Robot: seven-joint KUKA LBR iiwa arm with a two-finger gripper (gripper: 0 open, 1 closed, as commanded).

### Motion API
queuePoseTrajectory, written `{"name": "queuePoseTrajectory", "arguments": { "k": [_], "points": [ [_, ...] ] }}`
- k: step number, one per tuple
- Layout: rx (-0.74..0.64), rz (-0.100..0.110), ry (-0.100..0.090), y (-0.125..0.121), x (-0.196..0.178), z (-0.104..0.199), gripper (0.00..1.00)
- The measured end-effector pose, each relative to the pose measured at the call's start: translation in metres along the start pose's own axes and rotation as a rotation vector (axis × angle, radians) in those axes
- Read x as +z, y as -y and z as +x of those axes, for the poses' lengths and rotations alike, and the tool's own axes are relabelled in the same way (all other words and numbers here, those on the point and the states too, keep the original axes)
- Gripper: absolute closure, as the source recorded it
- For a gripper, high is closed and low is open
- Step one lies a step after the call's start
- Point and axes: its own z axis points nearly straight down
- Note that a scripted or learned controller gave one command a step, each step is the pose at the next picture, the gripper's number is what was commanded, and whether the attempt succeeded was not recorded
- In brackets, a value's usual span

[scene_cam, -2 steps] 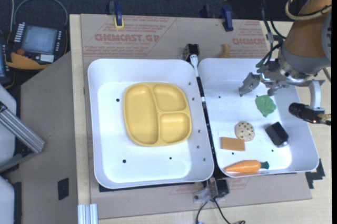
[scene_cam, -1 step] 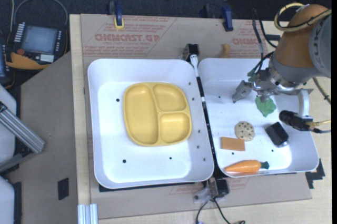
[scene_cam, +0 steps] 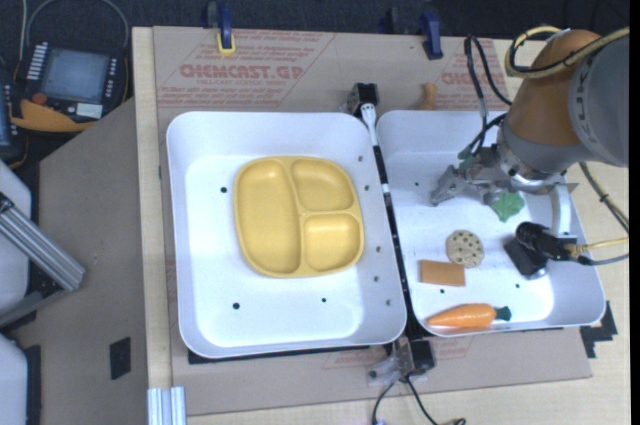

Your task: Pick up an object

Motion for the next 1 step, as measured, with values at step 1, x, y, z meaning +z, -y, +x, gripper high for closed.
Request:
{"name": "queuePoseTrajectory", "arguments": {
  "k": [1],
  "points": [
    [0.001,-0.005,0.001,-0.0012,-0.013,-0.0003,1.0]
  ]
}}
